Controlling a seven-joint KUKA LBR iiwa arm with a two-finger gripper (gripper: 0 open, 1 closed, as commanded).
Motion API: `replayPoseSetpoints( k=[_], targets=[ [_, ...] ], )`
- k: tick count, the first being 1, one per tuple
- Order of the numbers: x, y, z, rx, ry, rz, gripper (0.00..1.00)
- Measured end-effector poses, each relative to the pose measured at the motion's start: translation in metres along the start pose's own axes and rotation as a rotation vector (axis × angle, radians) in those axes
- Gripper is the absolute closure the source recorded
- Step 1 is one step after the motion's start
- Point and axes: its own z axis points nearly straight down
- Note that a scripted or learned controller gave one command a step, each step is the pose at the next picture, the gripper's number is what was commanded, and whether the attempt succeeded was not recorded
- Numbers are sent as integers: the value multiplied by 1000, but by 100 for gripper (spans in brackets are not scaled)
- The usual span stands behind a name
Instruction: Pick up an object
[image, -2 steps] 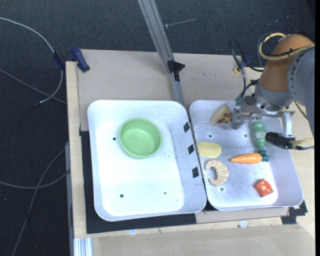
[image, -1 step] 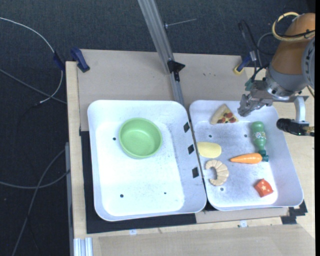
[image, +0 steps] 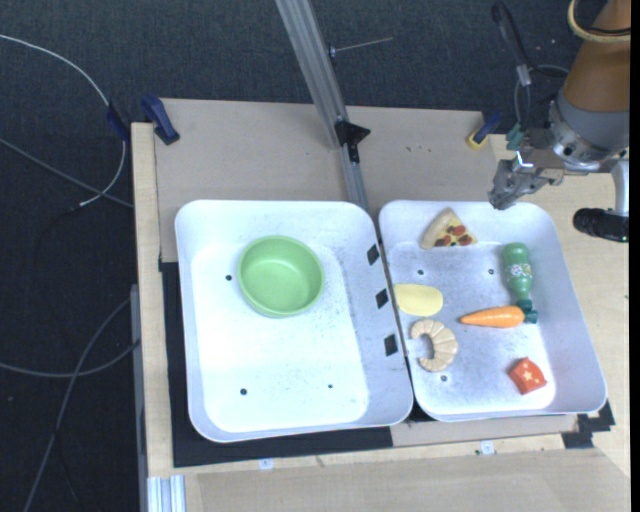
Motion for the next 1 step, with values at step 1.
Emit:
replayPoseSetpoints(
  k=[1],
  targets=[
    [1, 1, -16, 3, -1, 0, 100]
  ],
)
